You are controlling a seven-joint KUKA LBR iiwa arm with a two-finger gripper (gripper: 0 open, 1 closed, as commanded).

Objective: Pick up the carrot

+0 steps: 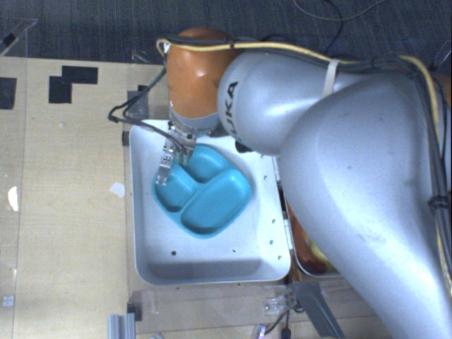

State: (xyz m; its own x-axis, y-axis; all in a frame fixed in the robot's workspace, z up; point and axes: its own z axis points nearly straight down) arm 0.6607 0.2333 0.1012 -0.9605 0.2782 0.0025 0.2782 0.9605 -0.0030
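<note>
We note the arm's shell [353, 161]: smooth grey, satin sheen, looks like painted metal or hard plastic. Orange band [194, 73] above the wrist: glossy, with a soft highlight on top. The gripper [168, 162] looks like bare, bright metal. Blue divided tray [212, 200]: smooth moulded plastic, slightly glossy. White bin [205, 267]: matt white plastic, faint sheen on the rim, small dark specks on its floor. Counter [63, 189]: pale tan, wood-like, matt, with flat black marks. Floor [106, 13] beyond: dark, ribbed, carpet-like texture. Cables [268, 46] along the arm: smooth yellowish and black rubbery sheathing.
</note>
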